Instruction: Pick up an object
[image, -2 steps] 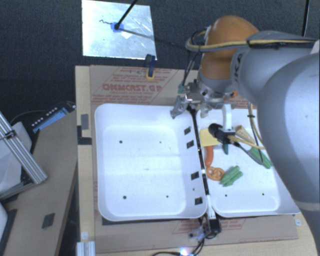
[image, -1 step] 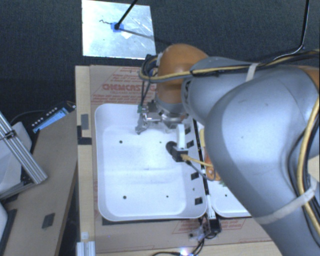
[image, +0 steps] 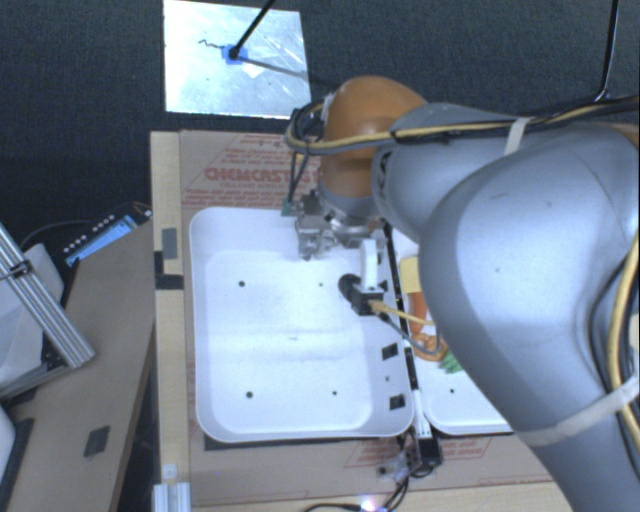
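Observation:
My gripper (image: 314, 240) hangs over the far edge of the left white bin (image: 230, 400), near its back right corner. Nothing shows beneath or between its tips. In the right bin (image: 460, 415), close to the divider, lies an object with orange and yellow markings (image: 424, 322), and a small green piece (image: 447, 362) sits just in front of it. The grey arm hides most of both things and most of that bin.
The arm's large grey link (image: 540, 300) and orange band (image: 360, 125) cover the right side of the view. Cardboard (image: 240, 170) lies under the bins. A metal rail (image: 40, 310) and a dark device (image: 100, 235) lie left of the bench.

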